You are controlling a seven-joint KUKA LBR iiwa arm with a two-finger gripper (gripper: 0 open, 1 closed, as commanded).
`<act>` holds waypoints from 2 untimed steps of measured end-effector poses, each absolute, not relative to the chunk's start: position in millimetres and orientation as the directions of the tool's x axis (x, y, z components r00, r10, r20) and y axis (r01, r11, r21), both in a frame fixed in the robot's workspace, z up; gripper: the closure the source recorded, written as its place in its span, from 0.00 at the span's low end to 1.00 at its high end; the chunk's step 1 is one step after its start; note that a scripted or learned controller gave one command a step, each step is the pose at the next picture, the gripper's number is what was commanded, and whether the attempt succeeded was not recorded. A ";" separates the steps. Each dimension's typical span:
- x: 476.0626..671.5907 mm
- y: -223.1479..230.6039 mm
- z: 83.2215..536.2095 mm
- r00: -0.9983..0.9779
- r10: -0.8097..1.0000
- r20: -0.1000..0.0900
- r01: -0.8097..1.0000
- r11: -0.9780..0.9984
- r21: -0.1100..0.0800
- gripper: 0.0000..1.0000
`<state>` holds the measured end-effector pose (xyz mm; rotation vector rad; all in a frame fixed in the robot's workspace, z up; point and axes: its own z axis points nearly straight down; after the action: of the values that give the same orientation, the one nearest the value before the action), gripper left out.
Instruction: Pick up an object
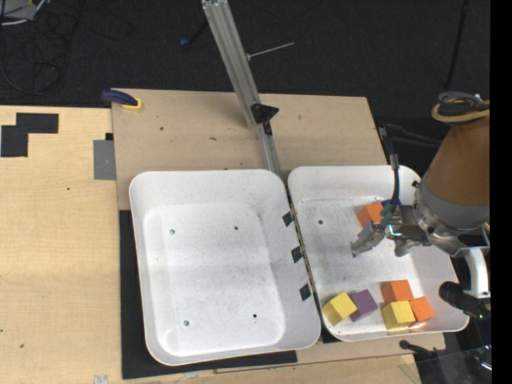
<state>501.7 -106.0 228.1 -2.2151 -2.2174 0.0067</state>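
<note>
No text, label, brand, number or sign can be read anywhere: the two shallow white plastic bins (210,184), the small coloured blocks (364,302) and the pale wooden bench (48,214) carry no legible marking.

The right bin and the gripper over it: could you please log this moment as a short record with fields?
arm: reaches in from the right
gripper: low over the right bin, beside an orange block
near edge cluster: yellow block, purple block, orange block, second yellow block
left bin: white, shallow
</note>
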 end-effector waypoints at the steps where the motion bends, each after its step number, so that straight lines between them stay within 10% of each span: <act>1: 502.0 -107.7 229.8 0.004 1.000 0.001 1.000 -0.004 -0.004 0.00; 2: 501.7 -114.0 168.0 0.001 1.000 0.002 1.000 -0.001 -0.010 0.00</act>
<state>501.7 -114.0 168.0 -2.2162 -2.2142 0.0091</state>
